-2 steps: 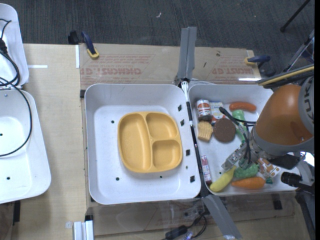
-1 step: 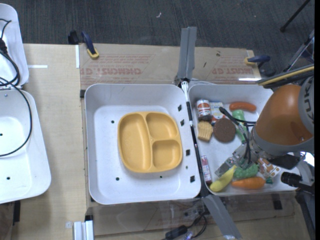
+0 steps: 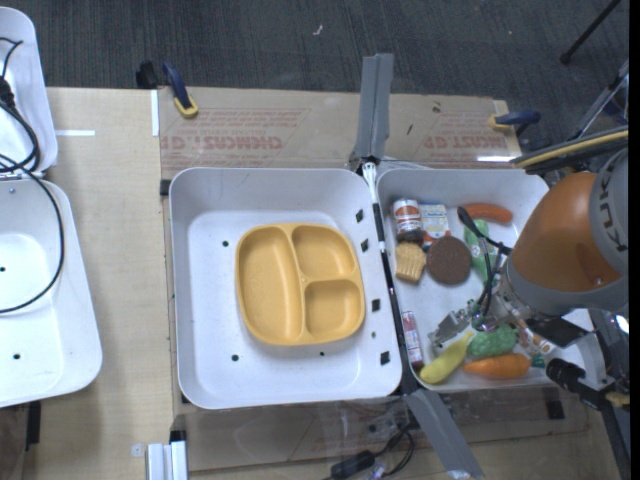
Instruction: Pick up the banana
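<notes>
I can see red lettering printed upside down on the cardboard sheet (image 3: 300,128) behind the bins, too faint to read reliably.

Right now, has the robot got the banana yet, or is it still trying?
Not yet. Done so far: the arm has reached into the right bin, and its gripper sits low among the toy food, just above the banana. In hand: nothing I can confirm; the banana lies on the bin floor near the front edge, beside the carrot. Left to do: close on the banana and lift it.
</notes>
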### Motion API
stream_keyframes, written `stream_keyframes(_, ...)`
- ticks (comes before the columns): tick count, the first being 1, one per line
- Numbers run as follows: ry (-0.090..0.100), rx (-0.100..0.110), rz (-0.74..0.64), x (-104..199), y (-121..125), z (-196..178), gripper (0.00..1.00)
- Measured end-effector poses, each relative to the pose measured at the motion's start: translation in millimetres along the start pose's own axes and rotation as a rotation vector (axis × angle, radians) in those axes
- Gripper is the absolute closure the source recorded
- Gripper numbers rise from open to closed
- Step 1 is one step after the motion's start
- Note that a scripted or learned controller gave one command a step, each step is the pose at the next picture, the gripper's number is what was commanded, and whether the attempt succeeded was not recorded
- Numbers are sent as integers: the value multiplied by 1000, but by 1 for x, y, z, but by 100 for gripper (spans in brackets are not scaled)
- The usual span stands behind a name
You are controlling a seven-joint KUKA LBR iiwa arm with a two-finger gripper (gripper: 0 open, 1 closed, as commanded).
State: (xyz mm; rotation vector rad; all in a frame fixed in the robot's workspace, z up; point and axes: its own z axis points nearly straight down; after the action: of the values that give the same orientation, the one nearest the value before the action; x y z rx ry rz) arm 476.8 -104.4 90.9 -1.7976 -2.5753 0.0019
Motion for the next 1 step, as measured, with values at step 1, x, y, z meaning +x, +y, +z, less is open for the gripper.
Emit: stream_keyframes(1, 0, -1, -381, 2, 1, 0, 0)
